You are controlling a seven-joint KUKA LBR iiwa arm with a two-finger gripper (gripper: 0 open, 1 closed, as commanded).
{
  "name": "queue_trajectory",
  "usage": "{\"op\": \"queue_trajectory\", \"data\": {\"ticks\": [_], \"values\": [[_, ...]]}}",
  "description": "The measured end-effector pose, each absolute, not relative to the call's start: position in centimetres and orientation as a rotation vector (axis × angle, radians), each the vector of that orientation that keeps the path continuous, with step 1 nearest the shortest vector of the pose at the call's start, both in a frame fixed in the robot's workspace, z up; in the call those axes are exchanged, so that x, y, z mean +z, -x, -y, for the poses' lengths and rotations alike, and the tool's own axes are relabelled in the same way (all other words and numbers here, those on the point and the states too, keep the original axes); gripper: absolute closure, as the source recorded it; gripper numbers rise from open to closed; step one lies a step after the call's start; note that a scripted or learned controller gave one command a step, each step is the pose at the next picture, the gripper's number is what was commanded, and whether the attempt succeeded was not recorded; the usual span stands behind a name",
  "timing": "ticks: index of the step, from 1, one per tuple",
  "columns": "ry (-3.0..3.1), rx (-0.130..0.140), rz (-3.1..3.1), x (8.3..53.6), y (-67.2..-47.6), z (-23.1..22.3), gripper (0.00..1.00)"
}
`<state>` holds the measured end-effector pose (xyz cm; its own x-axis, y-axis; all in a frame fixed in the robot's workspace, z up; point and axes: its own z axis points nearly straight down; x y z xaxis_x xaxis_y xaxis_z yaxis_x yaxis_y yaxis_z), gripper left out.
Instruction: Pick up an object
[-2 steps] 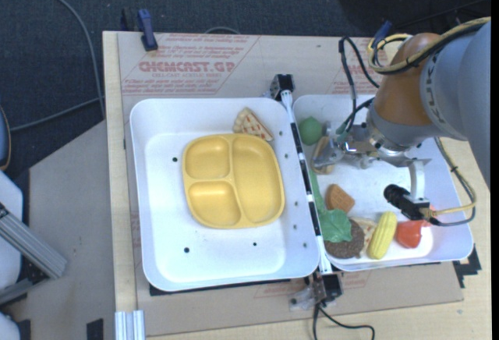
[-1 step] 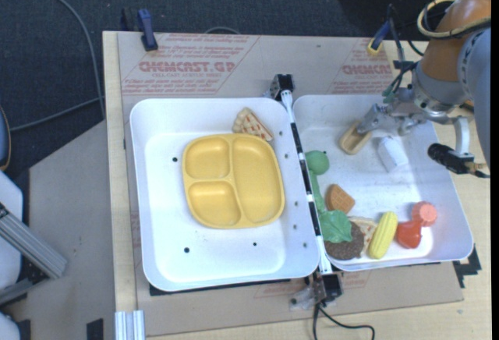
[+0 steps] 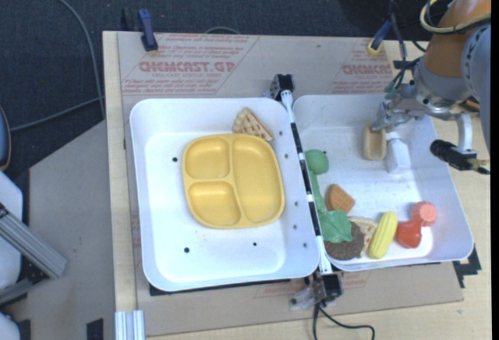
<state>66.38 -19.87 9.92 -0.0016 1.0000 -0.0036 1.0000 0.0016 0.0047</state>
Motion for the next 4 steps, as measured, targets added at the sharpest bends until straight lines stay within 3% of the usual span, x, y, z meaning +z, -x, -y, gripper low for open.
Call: {"op": "queue_trajectory", "data": {"ticks": [1, 2, 3, 4], "values": [[-2.221, 0.001, -2.224, 15.2, -62.1, 12.8, 1.00], [-2.222, -0.001, -2.224, 16.6, -56.9, 9.4, 1.00], [-2.223, -0.001, -2.223, 16.6, -56.9, 9.4, 0.00], [-2.224, -0.002, -2.221, 8.4, -55.4, 11.6, 0.00]]}}
